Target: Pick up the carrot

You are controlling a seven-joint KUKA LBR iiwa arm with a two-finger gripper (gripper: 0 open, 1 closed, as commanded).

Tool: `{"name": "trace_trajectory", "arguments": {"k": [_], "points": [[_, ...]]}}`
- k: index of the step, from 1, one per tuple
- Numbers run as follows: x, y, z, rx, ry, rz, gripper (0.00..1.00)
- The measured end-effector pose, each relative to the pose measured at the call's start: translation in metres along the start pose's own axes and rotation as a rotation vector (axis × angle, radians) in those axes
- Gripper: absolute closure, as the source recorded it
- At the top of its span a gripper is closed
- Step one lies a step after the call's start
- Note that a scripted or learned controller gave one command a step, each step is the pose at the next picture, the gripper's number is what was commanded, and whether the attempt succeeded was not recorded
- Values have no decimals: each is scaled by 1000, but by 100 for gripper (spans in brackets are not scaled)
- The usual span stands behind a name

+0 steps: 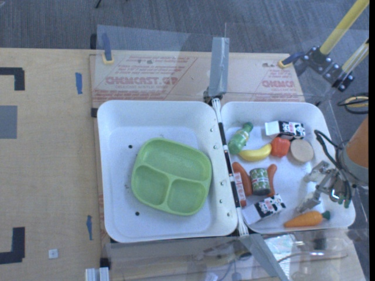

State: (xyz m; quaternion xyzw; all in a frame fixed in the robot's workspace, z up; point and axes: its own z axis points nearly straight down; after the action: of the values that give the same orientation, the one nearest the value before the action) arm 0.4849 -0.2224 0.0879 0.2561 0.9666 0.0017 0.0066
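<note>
The orange carrot (303,219) with a green stem end lies flat in the front right corner of the right bin (335,129), pointing left. My gripper (306,192) hangs just behind and above it, reaching in from the right. Its two metal fingers are spread apart, open, with nothing between them. The lower fingertip (303,207) is close to the carrot's top side; I cannot tell whether it touches.
The right bin also holds a green bottle (240,137), a banana (256,153), a tan disc (302,151), a green can (259,180), a red sausage (242,178) and two black-and-white cartons (269,206). A green divided plate (171,175) lies in the left bin (117,122).
</note>
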Motion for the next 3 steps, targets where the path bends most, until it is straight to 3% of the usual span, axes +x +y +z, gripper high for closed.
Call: {"name": "trace_trajectory", "arguments": {"k": [1, 2, 3], "points": [[1, -1, -8, 0, 3, 6, 100], [1, -1, -8, 0, 3, 7, 0], [0, -1, 0, -1, -1, 13, 0]]}}
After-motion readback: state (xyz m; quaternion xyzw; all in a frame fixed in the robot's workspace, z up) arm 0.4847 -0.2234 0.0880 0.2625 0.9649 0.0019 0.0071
